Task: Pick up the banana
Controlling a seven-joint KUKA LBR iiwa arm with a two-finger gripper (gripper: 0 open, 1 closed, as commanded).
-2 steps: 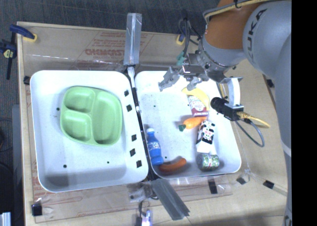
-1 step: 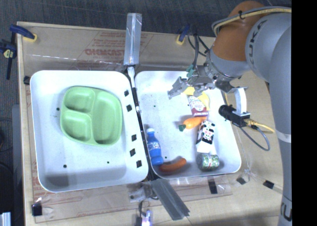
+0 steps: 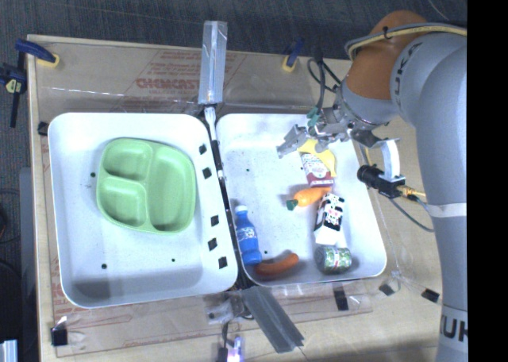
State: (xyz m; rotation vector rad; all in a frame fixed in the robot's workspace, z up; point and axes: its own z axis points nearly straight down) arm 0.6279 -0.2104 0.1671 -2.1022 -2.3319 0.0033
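**Arm parked over the right bin's back edge, banana tucked under a ketchup bottle**

So the grey KUKA arm [image 3: 432, 154] came in from the right side, orange band [image 3: 377, 67] up above the wrist, bent down so the gripper [image 3: 305, 136] sat low over the far part of the right bin [image 3: 262, 134]. The metal fingers pointed left and a bit down toward the bin floor. They looked slightly spread with nothing pinched between them, though honestly it was small and cluttered there.

The banana [image 3: 325, 163] was just below and to the right of the jaws, nearly touching them. Only a yellow bit of it showed, since a small ketchup bottle [image 3: 316, 168] lay on top of it. I couldn't tell which way its long axis ran.

Further out from the jaws, toward the near side of the bin: a carrot [image 3: 308, 197] lying roughly crosswise, a milk carton with cow spots [image 3: 329, 220], a green can [image 3: 334, 258], a blue bottle [image 3: 246, 235] along the left wall, and a sausage [image 3: 277, 264] by the near wall.

Well off to the left of the jaws, the left bin [image 3: 71, 249] held a green divided plate [image 3: 147, 186], sitting flat.
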